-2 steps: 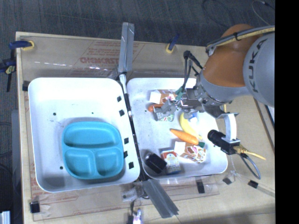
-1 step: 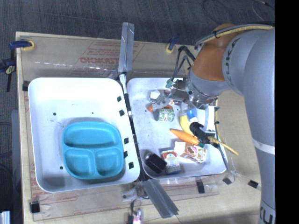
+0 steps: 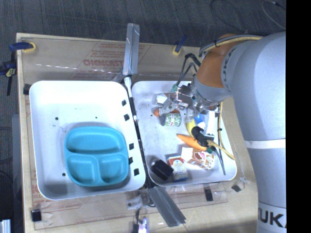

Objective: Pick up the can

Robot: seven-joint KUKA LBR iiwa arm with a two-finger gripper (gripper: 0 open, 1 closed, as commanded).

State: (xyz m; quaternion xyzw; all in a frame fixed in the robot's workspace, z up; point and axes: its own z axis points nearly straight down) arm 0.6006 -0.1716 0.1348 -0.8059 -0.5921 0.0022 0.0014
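Observation:
The can (image 3: 172, 119), small with a green and white label, lies in the right bin (image 3: 146, 130) toward its far middle. My gripper (image 3: 171, 104) hangs right over the can's far side, reaching in from the right below the orange wrist band. It is very close to the can or touching it. The wrist hides the gripper's lower part. A small red bit (image 3: 156, 112) sits just left of the can.
An orange carrot (image 3: 188, 140) and a yellow and blue item (image 3: 197, 129) lie right of the can. Along the near wall are a black object (image 3: 162, 169), a small box (image 3: 177, 162) and a printed packet (image 3: 204, 159). The left bin (image 3: 48, 106) holds a blue divided tray (image 3: 97, 155).

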